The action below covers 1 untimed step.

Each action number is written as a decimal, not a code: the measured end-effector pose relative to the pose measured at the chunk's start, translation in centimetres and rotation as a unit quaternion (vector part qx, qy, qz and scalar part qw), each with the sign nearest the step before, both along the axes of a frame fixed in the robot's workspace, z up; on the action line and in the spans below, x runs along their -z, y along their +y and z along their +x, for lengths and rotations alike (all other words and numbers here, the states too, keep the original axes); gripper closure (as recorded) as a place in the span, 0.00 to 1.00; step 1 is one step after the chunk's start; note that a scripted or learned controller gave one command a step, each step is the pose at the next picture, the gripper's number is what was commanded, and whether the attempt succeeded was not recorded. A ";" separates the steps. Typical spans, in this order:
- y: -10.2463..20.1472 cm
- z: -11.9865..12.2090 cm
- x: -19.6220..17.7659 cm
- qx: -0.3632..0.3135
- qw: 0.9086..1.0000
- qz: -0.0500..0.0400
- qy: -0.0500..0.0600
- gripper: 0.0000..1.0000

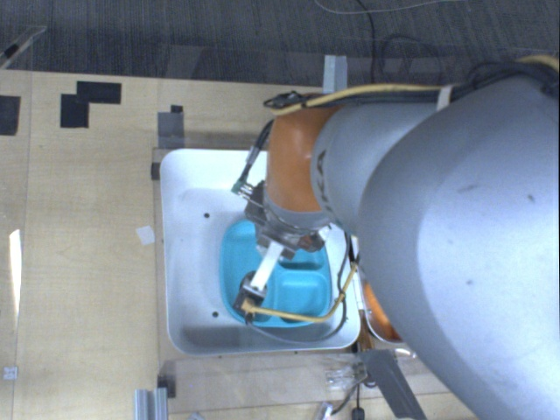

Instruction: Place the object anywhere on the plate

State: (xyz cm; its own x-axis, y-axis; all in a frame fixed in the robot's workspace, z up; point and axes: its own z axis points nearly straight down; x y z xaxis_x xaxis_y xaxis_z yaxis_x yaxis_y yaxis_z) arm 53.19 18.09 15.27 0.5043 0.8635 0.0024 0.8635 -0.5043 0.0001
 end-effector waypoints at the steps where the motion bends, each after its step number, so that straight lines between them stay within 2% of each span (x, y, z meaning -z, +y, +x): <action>1: 0.0 0.0 0.0 0.000 1.000 0.000 0.000 0.00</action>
